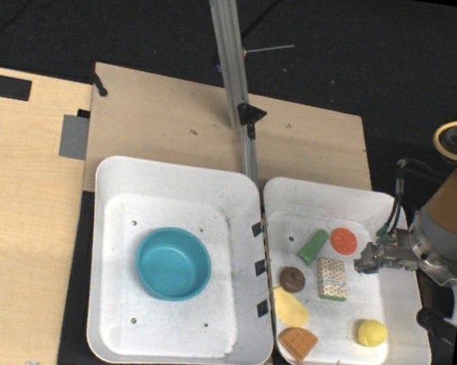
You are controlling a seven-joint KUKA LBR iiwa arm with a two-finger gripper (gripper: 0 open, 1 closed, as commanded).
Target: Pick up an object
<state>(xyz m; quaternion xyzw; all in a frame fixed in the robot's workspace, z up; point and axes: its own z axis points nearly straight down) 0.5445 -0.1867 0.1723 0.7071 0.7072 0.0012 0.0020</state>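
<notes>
From the camera above the bench, my gripper (pixel 368 261) hangs over the right bin (pixel 363 204), coming in from the right side, just right of the cluster of small things. I cannot tell from here how it is set; nothing shows between its tips.

The nearest thing to me is a red-orange round piece (pixel 343 239), flat and disc-like, lying just to my left and a little farther back. Beside it, further left, lies a green block (pixel 314 246), oblong and tilted. Nearer than the disc lies a small box with a checkered pattern (pixel 332 280), just left of my tip and slightly nearer. Left of that box is a dark brown round piece (pixel 291 278), close to the bin's left wall. Nearer still lie a pale yellow wedge (pixel 290 306) and an orange waffle-textured piece (pixel 297 344), touching or nearly so. A yellow ball-like object (pixel 371 332) lies apart, near and below my wrist.

The left bin (pixel 126 178) holds a teal bowl (pixel 173 263), upright, well apart from me.
</notes>
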